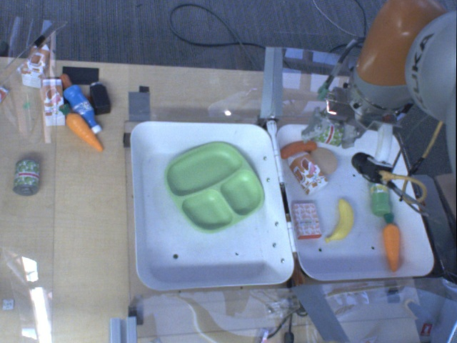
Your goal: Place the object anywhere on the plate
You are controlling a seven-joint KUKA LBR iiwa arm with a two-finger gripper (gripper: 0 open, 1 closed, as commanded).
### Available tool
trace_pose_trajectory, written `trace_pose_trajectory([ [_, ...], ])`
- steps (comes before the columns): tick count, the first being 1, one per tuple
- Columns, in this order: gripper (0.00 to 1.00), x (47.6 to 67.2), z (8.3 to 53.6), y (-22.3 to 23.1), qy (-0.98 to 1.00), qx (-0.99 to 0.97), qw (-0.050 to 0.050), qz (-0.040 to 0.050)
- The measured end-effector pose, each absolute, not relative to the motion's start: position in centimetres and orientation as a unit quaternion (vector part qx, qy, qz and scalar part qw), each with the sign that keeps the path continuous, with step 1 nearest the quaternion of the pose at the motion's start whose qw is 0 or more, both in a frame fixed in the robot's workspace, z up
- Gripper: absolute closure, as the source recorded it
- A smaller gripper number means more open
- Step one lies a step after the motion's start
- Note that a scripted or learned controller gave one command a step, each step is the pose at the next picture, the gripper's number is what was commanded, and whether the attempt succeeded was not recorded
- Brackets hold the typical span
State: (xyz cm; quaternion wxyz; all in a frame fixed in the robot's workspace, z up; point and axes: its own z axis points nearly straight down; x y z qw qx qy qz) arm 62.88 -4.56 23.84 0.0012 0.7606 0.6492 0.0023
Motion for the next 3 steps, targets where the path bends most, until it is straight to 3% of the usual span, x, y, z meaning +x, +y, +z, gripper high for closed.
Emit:
trace_pose_trajectory([
  [1,1.00,60.3,18.5,2.6,0.769,0.639,0.001,0.0017],
  [2,1.00,60.5,19.8,3.8,0.847,0.531,0.002,0.0021],
  [3,0.00,60.5,19.8,3.7,0.847,0.532,0.002,0.0021],
])
